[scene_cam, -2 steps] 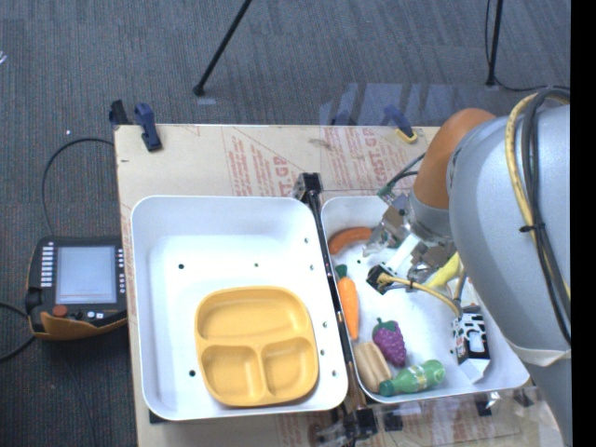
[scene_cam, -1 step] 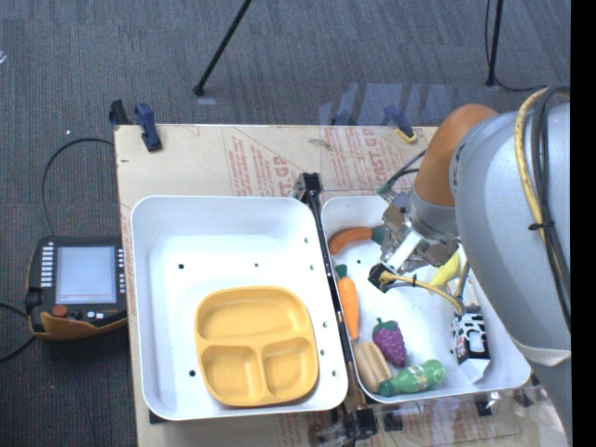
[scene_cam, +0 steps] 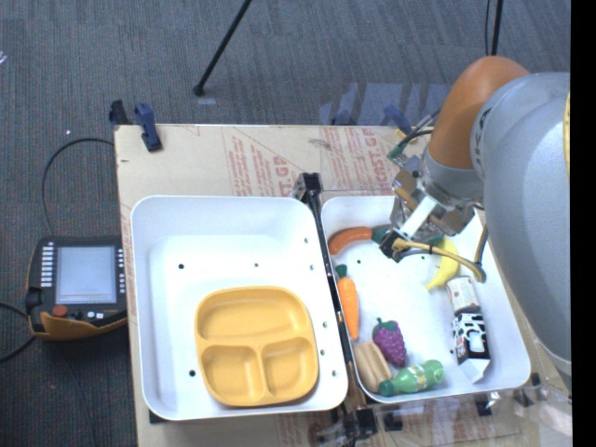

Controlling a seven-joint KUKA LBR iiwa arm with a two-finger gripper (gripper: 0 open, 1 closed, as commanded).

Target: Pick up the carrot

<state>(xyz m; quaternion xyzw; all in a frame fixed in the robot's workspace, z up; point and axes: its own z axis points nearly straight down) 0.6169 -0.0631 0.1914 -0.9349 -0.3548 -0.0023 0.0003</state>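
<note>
Left white plastic bin (scene_cam: 154, 250) held a yellow three-compartment plastic tray (scene_cam: 256, 345). Right white bin (scene_cam: 507, 343): orange toy carrot (scene_cam: 348, 306) lay along its left wall; purple toy grapes (scene_cam: 390, 341) near. Gripper (scene_cam: 399, 241) hovered at far left; open or closed, cannot tell.

Dark grey ribbed carpet (scene_cam: 112, 45) covers the floor. A black tripod leg (scene_cam: 228, 40) slants across it at the top. A handheld control pendant (scene_cam: 79, 287) lies at left, its black cable (scene_cam: 56, 170) looping over the carpet.
</note>
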